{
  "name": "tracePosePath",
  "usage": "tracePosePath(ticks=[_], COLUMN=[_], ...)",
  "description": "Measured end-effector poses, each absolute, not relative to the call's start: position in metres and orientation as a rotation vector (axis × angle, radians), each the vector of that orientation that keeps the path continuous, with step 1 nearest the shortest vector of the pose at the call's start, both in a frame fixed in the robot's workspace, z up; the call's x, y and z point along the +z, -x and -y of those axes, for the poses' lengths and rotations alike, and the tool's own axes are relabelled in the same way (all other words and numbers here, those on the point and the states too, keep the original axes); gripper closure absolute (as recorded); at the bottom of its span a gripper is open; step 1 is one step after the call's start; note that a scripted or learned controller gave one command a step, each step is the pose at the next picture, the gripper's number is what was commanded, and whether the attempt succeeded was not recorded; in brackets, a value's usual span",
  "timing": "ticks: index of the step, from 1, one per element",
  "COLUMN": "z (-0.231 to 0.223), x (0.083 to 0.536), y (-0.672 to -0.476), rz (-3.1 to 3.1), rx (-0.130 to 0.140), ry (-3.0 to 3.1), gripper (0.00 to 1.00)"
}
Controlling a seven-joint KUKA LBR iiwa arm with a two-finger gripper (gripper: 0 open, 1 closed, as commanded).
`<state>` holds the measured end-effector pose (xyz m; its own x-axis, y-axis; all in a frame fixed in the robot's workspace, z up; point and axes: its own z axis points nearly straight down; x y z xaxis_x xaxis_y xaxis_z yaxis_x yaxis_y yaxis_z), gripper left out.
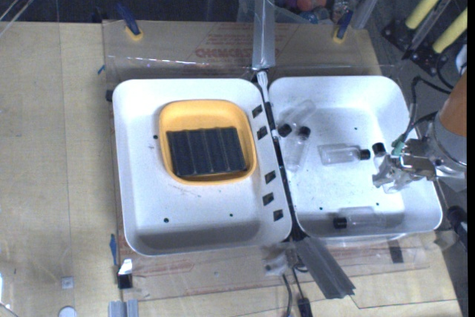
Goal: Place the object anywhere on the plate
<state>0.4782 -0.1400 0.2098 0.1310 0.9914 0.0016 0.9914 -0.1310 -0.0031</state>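
The likely object, a clear little bottle with a black cap, lies on its side in the right bin, near the middle. 2 or 3 similar bottles lie around it, one by the divider and one near the front wall. The gripper hangs at that bin's right edge, apart from them all; whether its fingers are apart or together I cannot tell. The yellow plate, bearing a dark ridged slab, waits in the left bin, so a carry over the divider remains.
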Motion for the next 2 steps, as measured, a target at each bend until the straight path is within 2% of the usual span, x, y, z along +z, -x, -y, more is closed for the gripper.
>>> tracePosePath(ticks=[1, 2], z=[0.139, 0.210], x=[0.210, 0.187], y=[-0.478, -0.518], rz=[2.071, 2.216], rx=[0.001, 0.000], ry=[2.358, 2.231], gripper=[0.00, 0.00])
